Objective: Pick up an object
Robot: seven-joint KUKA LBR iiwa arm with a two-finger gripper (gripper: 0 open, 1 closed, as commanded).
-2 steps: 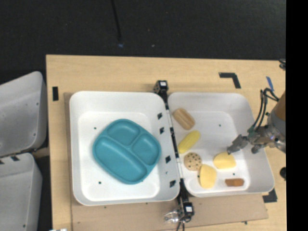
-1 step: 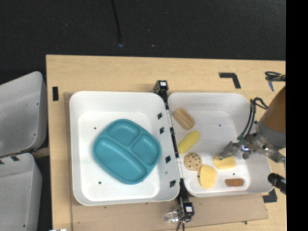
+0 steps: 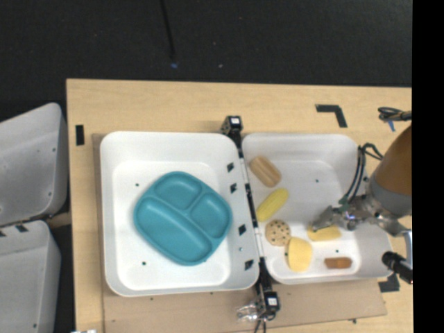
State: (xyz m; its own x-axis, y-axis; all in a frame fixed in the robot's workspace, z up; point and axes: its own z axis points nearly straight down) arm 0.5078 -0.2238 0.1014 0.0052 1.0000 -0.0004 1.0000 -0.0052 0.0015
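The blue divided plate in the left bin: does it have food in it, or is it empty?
Empty. The blue divided plate shows bare compartments; the food pieces all lie in the right bin.

The arm (image 3: 392,179) presents a broad orange band on its rounded upper segment, followed by a grey wrist section beneath it. Thin dark cables run in loops along the near side of the wrist, from the orange band toward the tool end. The gripper (image 3: 331,218) is a compact assembly of pale grey metal (a small blue-violet spot shows on its body), with slim metallic fingers (image 3: 322,222) projecting from it.
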